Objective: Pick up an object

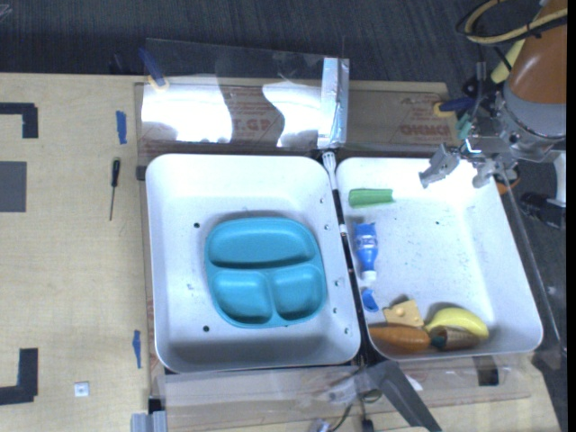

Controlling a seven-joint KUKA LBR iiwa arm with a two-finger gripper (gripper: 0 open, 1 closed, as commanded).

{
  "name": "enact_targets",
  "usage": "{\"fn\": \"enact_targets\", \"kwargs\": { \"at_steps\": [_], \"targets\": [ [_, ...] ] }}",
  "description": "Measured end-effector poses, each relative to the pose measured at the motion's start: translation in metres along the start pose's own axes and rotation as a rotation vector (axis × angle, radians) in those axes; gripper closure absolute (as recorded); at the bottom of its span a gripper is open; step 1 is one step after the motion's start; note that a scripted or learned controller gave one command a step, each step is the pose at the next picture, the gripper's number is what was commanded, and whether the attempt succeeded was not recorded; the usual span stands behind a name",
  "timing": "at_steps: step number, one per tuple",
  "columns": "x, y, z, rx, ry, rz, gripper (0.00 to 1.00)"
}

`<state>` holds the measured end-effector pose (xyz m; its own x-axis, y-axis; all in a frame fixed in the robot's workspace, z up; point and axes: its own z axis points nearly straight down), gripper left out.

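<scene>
- Tool (459, 165) of the grey arm with the orange band hangs over the far right corner of the right shallow white bin (513, 241), with its two metal fingers spread apart and nothing between them.
- Nearest to it, by my reading, is the short green cylindrical piece (371, 197), which lies toward the left of the tool, close to the bin's far wall and near the divider between the bins. Its long axis runs left to right across the view, so the fingers would probably need to straddle it across its short width.
- That green piece is plain, smooth-looking and lies flat on the bin floor, apart from the other items.
- Just nearer the camera along the divider lies a blue and white tube-like object (364, 250), its long axis running toward the camera.
- At the near edge of the same bin sit a yellow banana (459, 324), a brown oblong piece (399, 337) and a small yellow wedge (405, 313), bunched together and touching; these lie well apart from the tool.
- A blue plastic divided tray (265, 271) rests in the left shallow white bin (180, 196), farthest from the tool.
- No object is lifted yet; the pick is not begun.
</scene>
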<state>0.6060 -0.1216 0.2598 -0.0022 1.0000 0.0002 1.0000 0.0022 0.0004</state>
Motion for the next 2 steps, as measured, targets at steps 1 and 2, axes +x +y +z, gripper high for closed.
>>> {"fn": "enact_targets", "kwargs": {
  "at_steps": [1,2],
  "targets": [
    [-0.010,0.043,0.128,0.005,0.002,-0.360,0.00],
    [-0.031,-0.009,0.173,-0.004,0.000,-0.073,0.00]
  ]
}}
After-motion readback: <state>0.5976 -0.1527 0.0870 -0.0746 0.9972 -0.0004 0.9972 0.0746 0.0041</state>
